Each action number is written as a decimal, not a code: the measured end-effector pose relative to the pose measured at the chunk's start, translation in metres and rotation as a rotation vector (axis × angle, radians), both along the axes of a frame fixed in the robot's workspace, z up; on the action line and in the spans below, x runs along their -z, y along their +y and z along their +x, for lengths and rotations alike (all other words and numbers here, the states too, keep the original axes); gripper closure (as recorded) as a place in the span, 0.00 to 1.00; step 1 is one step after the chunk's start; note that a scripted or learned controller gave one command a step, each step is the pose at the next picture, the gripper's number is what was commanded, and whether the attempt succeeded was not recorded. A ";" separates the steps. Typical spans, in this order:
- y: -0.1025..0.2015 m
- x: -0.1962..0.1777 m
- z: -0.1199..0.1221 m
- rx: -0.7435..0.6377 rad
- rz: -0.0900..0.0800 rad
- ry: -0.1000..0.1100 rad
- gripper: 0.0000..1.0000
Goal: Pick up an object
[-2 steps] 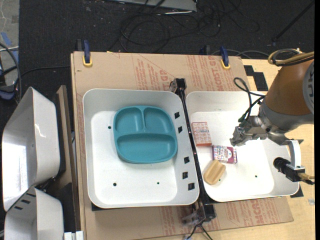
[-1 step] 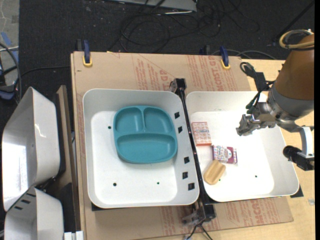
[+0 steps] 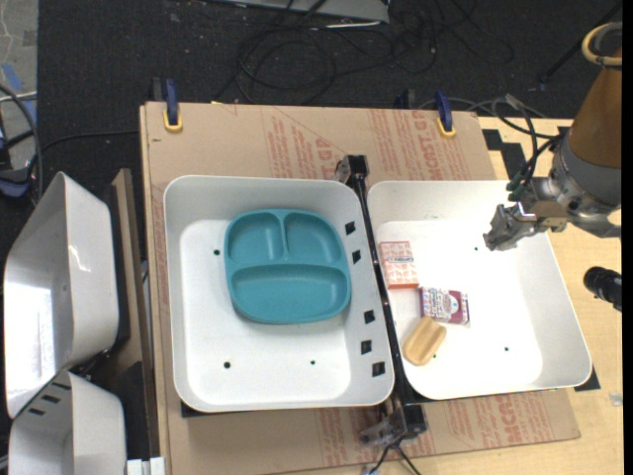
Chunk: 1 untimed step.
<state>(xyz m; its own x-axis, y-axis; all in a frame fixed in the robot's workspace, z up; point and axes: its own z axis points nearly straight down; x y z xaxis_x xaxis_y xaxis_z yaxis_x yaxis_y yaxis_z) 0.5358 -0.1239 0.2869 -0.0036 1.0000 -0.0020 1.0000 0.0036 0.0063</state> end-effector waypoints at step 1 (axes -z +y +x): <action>0.054 -0.002 0.001 -0.004 0.003 0.005 1.00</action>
